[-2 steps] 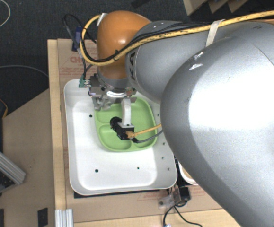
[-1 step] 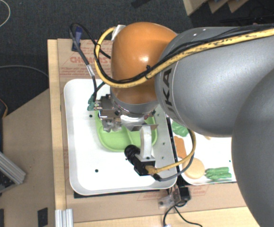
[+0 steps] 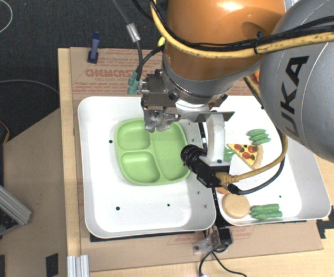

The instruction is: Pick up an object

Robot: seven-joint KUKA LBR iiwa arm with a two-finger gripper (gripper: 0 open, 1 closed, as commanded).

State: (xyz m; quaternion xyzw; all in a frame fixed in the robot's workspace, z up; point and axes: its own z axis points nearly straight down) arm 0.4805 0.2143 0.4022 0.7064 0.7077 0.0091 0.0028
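Green divided tray lies flat in the left bin, toward that bin's 3 o'clock side, its three compartments facing up.

Camera view: I see the arm reaching in from 3 o'clock, its orange band filling the top centre and the grey casing at 2 o'clock. The claw hangs over the tray's 12 o'clock edge; whether it touches the tray, and whether it is open or closed, I cannot tell from this slant. Nothing is visibly held in it.

Right bin holds a pizza slice near its centre, a green bean piece at the slice's 1 o'clock, a tan round piece at the bin's 7 o'clock corner, and a second green bean piece just beside it at 3 o'clock. Both bins sit on a cardboard sheet on the tabletop.
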